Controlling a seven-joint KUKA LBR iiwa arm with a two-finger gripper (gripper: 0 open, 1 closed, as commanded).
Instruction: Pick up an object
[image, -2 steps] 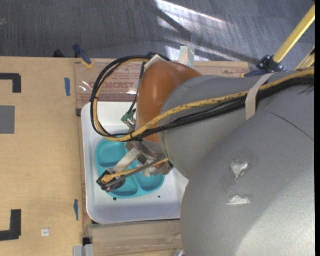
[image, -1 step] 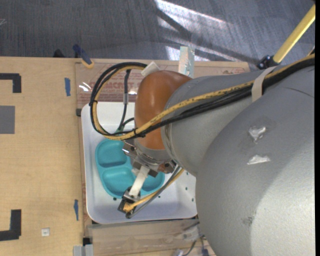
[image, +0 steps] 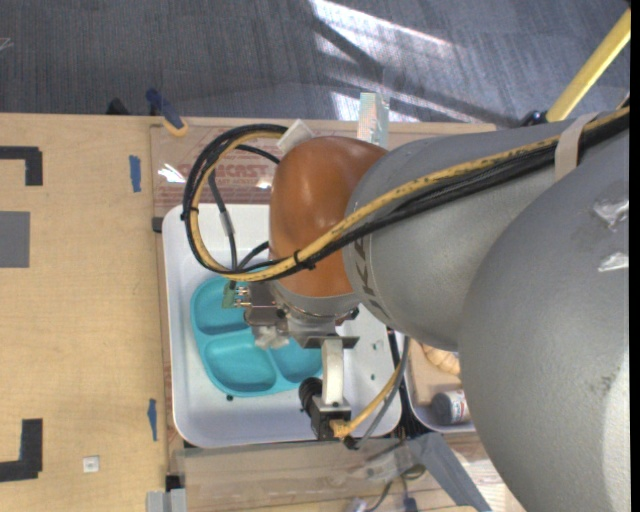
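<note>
Looking down on the tabletop (image: 80, 300), you see the grey arm (image: 500, 260) reaching in from the right and covering much of the white bin (image: 185, 330). The orange band (image: 315, 215) above the wrist sits over the far half of that bin. Below the band, the end effector (image: 270, 335) descends toward a turquoise divided tray (image: 235, 355); whether it is spread, pressed together or pinching anything you cannot tell, since the wrist housing hides that part.

The turquoise divided tray lies flat on the floor of the white bin, toward its left wall, with at least three shallow compartments visible; the arm overlaps its right side. A small dark speck rests on the bin floor just beside the tray's near edge.

Black and yellow cables (image: 215, 200) loop from the orange band out over the bin's far left corner. A white bracket with a black fitting (image: 330, 395) hangs from the wrist over the bin's near right part. To the right of the white bin, past the arm, you can make out a small can (image: 452, 406) and a tan object (image: 440, 358).
</note>
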